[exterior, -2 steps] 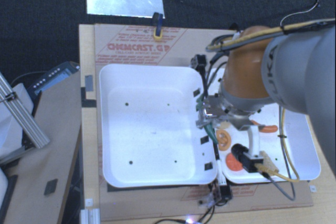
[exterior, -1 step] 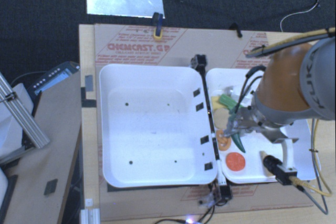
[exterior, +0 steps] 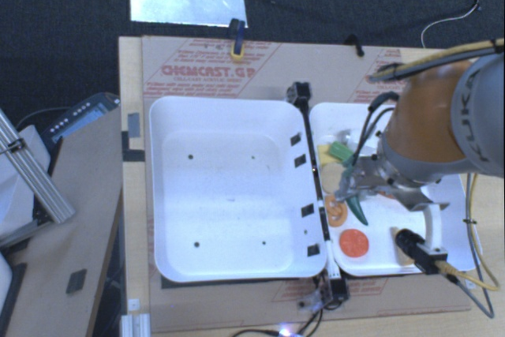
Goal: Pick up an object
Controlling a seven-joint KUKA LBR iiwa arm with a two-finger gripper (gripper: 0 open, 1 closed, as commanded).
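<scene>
- arm (exterior: 442, 118) comes in from the right, bulk sits over the right bin (exterior: 379, 263)
- gripper (exterior: 348, 189) is low in that bin, near its left wall; can't tell finger state, wrist hides it
- dark green obj (exterior: 357, 209) sticks out just below the gripper tip, touching or v. close, grip not confirmed
- red disc (exterior: 353, 243) flat on bin floor, near front-left corner
- orange ring-ish item (exterior: 336, 214) beside the divider
- light green + yellow bits (exterior: 337, 151) further back
- left bin (exterior: 229, 185) alongside
</scene>
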